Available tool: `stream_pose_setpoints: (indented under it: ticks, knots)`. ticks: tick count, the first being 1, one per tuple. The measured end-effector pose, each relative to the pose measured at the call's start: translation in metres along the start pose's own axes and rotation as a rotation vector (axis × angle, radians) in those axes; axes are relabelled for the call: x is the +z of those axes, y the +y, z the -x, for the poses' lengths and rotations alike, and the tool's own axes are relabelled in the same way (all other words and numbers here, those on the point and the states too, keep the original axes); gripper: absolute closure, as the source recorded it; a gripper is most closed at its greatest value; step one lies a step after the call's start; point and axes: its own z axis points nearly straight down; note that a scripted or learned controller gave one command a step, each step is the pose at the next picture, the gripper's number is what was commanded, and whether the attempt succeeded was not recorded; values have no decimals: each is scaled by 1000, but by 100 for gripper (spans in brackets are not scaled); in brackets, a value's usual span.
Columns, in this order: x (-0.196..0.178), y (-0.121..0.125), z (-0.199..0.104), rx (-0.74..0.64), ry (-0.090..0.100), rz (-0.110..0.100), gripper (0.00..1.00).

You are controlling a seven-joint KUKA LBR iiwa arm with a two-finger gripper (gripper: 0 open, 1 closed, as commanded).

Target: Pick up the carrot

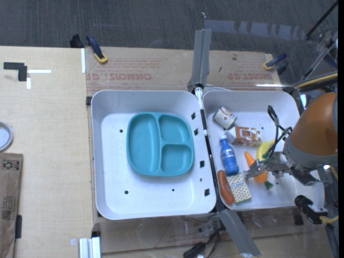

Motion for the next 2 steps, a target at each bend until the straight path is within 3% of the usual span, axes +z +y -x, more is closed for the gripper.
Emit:
stream_pose_setpoints:
  ticks: [1,2]
  knots:
    - [-9,0,1,4,0,-1,100]
    - [-134,4,-66,30,-2,3,100]
